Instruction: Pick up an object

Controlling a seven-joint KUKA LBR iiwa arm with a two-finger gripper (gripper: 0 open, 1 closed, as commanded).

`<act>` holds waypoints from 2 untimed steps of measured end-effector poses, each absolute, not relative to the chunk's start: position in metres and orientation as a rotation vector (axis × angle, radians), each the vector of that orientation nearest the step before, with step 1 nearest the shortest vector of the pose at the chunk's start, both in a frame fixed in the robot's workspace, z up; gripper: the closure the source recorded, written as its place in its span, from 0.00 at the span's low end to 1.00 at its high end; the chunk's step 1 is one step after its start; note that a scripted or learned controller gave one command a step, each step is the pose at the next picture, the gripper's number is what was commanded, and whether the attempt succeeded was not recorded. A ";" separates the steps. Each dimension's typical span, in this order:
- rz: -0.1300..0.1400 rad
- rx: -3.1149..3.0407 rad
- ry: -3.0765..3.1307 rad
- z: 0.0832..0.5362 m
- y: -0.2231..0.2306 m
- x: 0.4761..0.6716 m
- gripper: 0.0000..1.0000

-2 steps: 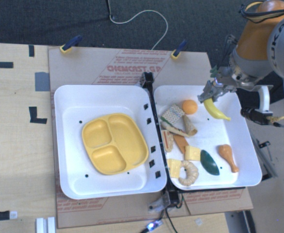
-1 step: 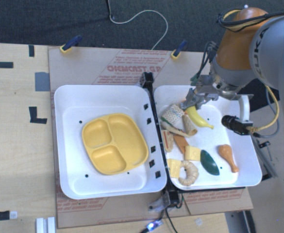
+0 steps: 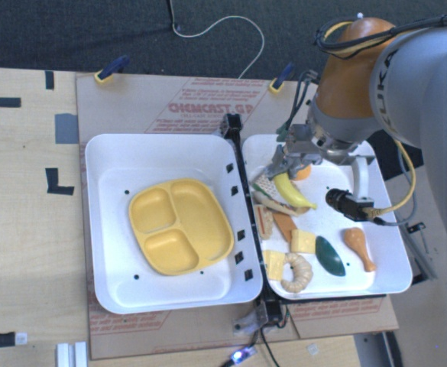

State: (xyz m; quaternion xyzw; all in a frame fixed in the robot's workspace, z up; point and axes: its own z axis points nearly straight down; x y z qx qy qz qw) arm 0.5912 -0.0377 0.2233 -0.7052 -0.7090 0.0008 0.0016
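Over the right bin [image 3: 391,281], the gripper [image 3: 290,161] hovers at the banana [image 3: 293,192], its grip state impossible to tell; this looks like the grasp step, calling next for a firm close.

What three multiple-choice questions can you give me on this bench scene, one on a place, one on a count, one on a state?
1. Where does the yellow tray lie?
A. left bin
B. right bin
C. cardboard

2. How many compartments does the tray have?
A. two
B. three
C. five

3. Where is the tool?
A. over the tray
B. low by the banana
C. outside both bins

Answers: 1 A, it sits in the left bin. 2 B, three hollows show. 3 B, it hangs in the right bin just above the banana.
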 end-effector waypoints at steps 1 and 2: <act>0.001 -2.212 -2.226 0.230 0.006 0.574 1.00; 0.004 -2.211 -2.226 0.217 0.066 0.557 1.00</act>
